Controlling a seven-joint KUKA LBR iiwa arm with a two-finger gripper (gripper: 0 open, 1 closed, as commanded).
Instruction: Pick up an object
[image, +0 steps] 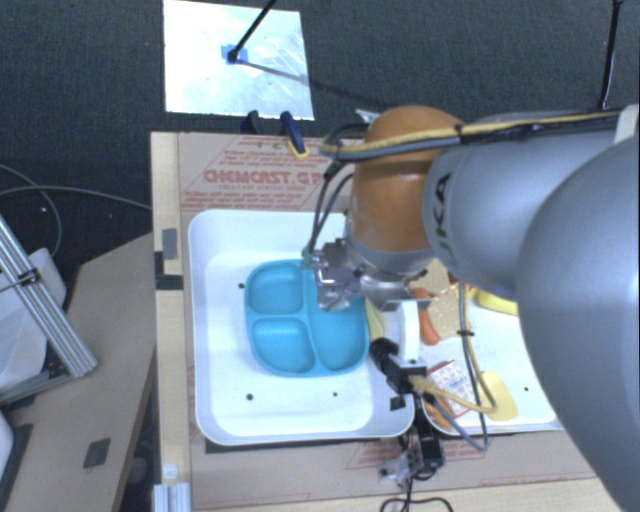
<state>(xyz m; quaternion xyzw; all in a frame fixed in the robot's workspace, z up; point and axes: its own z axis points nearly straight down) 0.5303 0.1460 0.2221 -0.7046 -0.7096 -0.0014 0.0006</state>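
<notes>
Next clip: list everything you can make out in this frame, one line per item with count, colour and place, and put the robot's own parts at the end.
Divided plate: 1, light blue, three compartments, lying in the left bin.
Bins: 2, white, side by side on the bench; the right one is largely covered by the arm.
Orange item: 1, orange, near the wall between the bins; too hidden to identify.
Yellow item: 1, yellow, in the right bin near its front edge.
Cardboard sheet: 1, tan with red print, under the bins.
Arm: 1, grey with an orange band, reaching in from the right.
Tool: 1, metallic, over the plate's right edge.
</notes>
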